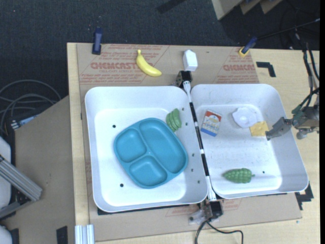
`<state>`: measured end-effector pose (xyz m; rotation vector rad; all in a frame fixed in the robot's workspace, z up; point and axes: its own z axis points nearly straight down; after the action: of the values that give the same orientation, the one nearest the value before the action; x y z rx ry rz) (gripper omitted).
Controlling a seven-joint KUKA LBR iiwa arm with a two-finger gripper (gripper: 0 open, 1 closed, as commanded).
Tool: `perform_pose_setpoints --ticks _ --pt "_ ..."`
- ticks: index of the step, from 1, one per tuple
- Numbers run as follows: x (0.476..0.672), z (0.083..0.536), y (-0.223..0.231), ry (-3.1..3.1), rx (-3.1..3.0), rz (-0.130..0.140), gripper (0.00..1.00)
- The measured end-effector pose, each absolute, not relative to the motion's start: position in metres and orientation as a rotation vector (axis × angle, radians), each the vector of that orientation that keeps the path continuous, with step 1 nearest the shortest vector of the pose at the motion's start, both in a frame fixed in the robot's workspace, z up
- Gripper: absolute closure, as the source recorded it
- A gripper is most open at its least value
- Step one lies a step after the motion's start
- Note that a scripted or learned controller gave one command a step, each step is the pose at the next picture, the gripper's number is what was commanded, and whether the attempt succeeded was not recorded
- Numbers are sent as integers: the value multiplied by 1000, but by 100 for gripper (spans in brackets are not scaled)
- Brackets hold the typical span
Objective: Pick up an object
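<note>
A green knobbly object (237, 175) lies near the right bin's (289, 179) front edge, its long axis along that edge. In the left bin (96, 136) sits a blue tray (149, 152). Farther back: a small carton (210, 123), a white lid (244, 117), a yellow block (258, 129). The gripper (278, 128) sits over the right rim; whether it grips cannot be told.

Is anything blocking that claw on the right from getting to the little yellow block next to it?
Nothing visible does. The gripper sits at the right bin's right rim, and the yellow block lies just beside it, with bare white floor between them.
</note>
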<state>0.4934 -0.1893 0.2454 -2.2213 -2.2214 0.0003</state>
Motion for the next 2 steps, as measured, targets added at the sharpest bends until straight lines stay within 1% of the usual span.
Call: perform_pose_setpoints --ticks 1,2 --pt "551 141 -193 -2220 -2218 2 0" --pt "590 84 -218 -2221 -2211 -9 0"
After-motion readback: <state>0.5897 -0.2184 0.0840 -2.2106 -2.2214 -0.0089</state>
